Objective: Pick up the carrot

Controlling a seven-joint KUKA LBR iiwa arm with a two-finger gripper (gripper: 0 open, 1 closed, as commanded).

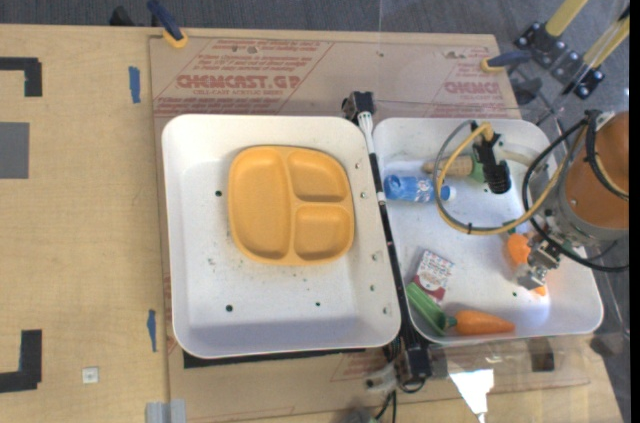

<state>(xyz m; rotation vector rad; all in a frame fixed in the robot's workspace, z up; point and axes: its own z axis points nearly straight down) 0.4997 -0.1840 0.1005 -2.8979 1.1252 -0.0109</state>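
- The gripper [538, 263] hangs low over the right side of the right bin [580, 311]; whether it is released or clenched I cannot tell, and nothing shows in its grasp.
- One carrot [484, 321] lies on the floor of the same bin near its front edge, left of the gripper and apart from it.
- Touching the carrot's left end is one green piece [428, 308], and just above that lies one small printed packet [433, 270].
- One blue bottle [410, 187] lies near the bin's back left, beside one yellow loop of cable [452, 211].
- The left bin [190, 251] holds one yellow plate [291, 204] with three compartments.
- Two white bins in all sit side by side on the bench [80, 211].
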